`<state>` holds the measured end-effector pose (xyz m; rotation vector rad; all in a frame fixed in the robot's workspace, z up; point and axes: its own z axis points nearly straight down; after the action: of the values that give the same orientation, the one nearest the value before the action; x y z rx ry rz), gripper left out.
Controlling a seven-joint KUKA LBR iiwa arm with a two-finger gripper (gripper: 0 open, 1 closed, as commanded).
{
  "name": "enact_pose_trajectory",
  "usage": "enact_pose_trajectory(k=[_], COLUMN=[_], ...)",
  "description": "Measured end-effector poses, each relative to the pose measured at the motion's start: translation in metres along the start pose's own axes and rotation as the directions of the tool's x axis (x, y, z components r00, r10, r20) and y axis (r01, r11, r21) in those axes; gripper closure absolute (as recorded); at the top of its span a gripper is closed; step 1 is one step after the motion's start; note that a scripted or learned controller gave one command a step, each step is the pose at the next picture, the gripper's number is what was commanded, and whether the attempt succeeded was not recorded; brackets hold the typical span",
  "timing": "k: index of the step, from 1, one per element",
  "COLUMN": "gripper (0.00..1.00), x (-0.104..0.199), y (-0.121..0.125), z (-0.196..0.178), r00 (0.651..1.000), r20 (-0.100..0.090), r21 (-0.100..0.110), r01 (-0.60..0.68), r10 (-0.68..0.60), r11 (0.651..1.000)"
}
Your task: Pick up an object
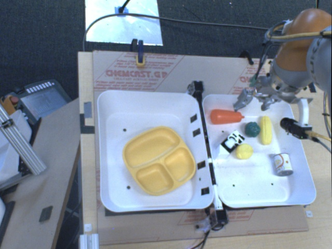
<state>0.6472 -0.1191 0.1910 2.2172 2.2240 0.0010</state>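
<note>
Carrot (pixel 226 116) is lying unlifted in your right bin (pixel 259 193). Your gripper (pixel 255 100) is hovering spread wide above it, gripping nothing.

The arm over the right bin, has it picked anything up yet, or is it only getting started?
Nothing looks picked up yet. The gripper hangs open above the far end of the right bin, its fingers holding nothing. The carrot lies just below it; the green ball, corn, lemon and can rest in the bin. Lowering, closing on something and lifting all remain.
</note>
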Motion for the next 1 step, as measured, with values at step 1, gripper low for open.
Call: enact_pose_trajectory(k=[1], gripper=[0.00], x=[0.0094], y=[-0.0014], z=[0.0573], r00=[1.000], r20=[-0.001], r21=[0.004], r01=[0.002], r10=[-0.002], r11=[1.000])
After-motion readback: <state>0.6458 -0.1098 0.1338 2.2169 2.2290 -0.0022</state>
